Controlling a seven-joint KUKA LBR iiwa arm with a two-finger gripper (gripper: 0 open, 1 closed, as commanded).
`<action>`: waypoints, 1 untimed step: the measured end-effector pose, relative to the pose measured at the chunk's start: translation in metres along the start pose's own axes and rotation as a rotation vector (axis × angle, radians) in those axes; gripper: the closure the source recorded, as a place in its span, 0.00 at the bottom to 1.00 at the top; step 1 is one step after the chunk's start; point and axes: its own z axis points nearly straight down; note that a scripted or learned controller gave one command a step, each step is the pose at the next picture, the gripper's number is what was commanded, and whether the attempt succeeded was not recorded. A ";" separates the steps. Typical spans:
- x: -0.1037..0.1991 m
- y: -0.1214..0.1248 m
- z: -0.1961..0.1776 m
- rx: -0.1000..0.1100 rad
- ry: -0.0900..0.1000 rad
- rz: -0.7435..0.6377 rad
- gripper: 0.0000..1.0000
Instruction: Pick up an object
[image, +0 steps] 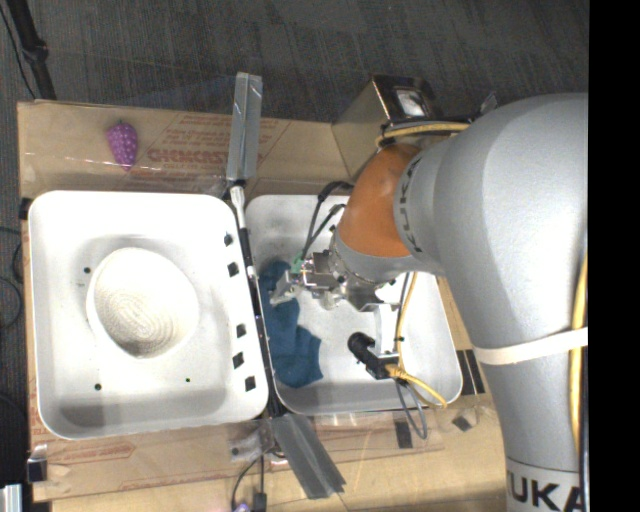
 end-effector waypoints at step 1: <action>0.000 0.000 -0.009 0.003 0.000 -0.004 1.00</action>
